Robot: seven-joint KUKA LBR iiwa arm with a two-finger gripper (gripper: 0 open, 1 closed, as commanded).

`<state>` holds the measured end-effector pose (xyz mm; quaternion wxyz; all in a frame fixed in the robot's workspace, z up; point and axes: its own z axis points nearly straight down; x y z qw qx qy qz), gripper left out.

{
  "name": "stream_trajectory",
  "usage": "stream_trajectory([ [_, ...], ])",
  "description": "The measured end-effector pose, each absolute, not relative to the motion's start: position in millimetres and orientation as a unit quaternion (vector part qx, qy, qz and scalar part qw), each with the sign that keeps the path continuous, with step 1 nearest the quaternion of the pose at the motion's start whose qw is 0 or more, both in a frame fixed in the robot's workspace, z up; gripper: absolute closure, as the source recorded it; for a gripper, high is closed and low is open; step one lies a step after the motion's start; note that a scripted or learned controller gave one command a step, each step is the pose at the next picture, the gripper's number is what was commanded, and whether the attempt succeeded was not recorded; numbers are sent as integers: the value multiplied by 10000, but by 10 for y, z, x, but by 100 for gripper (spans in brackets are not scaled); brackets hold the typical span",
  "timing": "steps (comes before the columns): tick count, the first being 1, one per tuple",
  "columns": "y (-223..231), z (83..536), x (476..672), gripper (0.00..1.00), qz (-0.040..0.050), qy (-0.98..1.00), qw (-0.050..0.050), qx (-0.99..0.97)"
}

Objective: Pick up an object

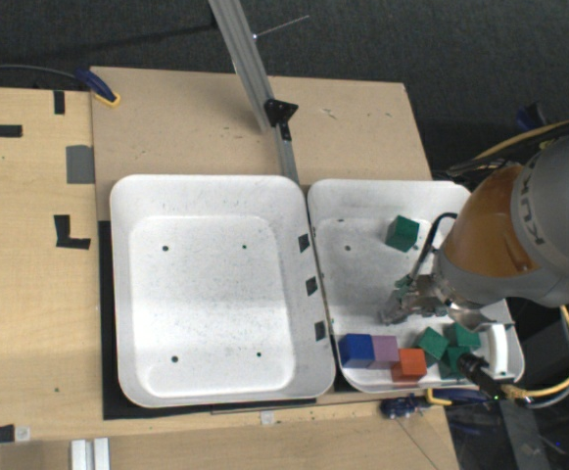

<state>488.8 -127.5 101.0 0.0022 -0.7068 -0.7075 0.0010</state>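
The right bin [357, 204] holds several small blocks. A dark green cube [402, 233] sits alone near its back. Along the front wall lie a blue cube [356, 350], a lilac block [385, 349], an orange block [410, 363] and green blocks [433, 342] [465, 338]. My gripper [399, 306] hangs low over the bin floor in the middle right, just behind the front row of blocks and below the dark green cube. Its grey fingers point down-left. I see no block between them.
The left bin [127, 204] stands beside the right one on the wooden bench. A slanted metal pole [250, 57] runs from the top down to the bins' junction. The arm's orange band and grey body [504, 233] cover the right bin's right side.
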Motion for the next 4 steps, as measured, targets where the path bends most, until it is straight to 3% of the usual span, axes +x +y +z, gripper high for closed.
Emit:
stream_trajectory([
  [3, -1319, 2655, 4899, 100, -9, -7080, -17, -7062],
  [4, -790, 2636, 5158, 100, -3, -7096, 7, -7046],
])
